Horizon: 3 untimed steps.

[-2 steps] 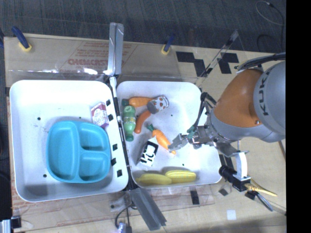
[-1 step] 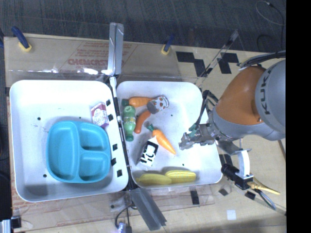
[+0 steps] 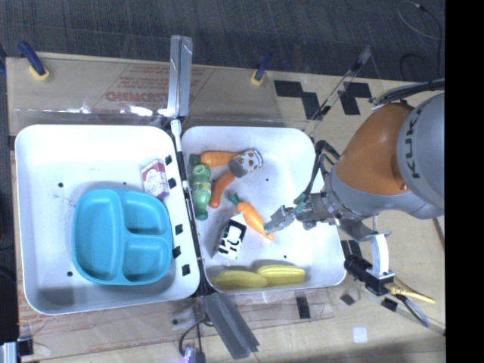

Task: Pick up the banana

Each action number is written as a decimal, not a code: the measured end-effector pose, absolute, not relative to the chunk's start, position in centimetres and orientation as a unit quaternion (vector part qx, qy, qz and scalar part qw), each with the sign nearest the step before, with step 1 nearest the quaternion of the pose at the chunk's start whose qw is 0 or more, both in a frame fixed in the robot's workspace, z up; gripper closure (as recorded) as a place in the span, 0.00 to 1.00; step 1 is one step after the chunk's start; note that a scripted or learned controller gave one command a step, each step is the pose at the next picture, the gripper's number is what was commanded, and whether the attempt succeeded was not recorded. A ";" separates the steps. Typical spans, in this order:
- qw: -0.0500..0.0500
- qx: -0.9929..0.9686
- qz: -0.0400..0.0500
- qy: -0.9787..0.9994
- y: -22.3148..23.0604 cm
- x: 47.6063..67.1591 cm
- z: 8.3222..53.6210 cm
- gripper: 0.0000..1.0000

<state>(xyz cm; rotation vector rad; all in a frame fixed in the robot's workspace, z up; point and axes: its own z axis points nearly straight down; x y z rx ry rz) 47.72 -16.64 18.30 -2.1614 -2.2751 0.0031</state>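
Gripper (image 3: pixel 277 219) over right bin (image 3: pixel 291 146) holding banana (image 3: pixel 260 277).

The banana (image 3: pixel 259 276) is yellow with a slightly greenish right end, and it looks like a smooth toy fruit. It lies flat on its side in the right bin (image 3: pixel 302 146), along the near wall, its long axis running left to right. It seems made of two overlapping parts, or there are two bananas end to end; I cannot tell which. It rests free on the bin floor, near my gripper (image 3: pixel 276 219) but apart from it.
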 end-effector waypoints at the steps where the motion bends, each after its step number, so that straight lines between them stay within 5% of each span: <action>1: 0.001 -0.705 0.001 -0.709 -21.1 47.6 9.1 0.00; 3: 0.002 -0.690 0.000 -0.724 -21.0 47.6 9.1 0.00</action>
